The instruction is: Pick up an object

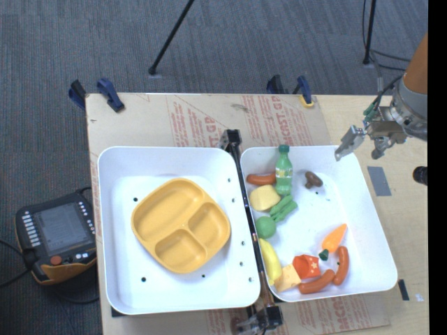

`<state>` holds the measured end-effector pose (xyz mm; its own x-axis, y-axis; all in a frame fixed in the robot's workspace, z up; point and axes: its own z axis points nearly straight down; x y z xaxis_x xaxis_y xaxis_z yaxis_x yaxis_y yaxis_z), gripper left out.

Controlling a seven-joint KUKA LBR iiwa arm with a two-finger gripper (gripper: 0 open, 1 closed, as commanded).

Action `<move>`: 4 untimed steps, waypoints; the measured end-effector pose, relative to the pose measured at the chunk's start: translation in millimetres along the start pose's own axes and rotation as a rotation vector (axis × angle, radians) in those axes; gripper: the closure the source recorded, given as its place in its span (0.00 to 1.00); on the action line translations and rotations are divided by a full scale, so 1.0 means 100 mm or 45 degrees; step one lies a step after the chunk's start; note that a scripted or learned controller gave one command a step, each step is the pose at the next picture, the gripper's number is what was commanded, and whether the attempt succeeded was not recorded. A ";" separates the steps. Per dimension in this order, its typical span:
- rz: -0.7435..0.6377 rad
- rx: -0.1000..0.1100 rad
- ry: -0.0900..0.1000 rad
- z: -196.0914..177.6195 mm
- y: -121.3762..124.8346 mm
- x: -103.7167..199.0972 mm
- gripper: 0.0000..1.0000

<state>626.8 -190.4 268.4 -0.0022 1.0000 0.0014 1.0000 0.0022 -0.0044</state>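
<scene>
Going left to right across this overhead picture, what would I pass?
Black handheld controller with a grey screen → yellow three-compartment plastic plate → green plastic bottle → small brown lump → orange toy carrot → the arm's grey metal gripper.

Gripper (364,142) above right bin's (370,218) top-right corner, nothing between fingers; yellow divided plate (181,224) in left bin (112,229).

We see bright, even overhead light. The white bins (174,160) look nearly washed out, with soft short shadows under the yellow plate (181,223). The carpet (91,33) at 11 o'clock is dimmer. Focus is slightly soft, with grain throughout.
</scene>
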 end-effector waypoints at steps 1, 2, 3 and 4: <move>0.002 0.002 0.002 1.83 -0.64 0.06 0.00; 0.002 0.006 0.009 1.84 -1.48 -0.20 0.00; 0.000 0.002 0.003 1.84 -0.88 0.60 0.00; 0.000 0.000 0.000 1.83 0.02 0.87 0.00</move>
<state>627.8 -103.3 85.4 -0.0022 1.0000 0.0012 1.0000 0.0022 -0.0044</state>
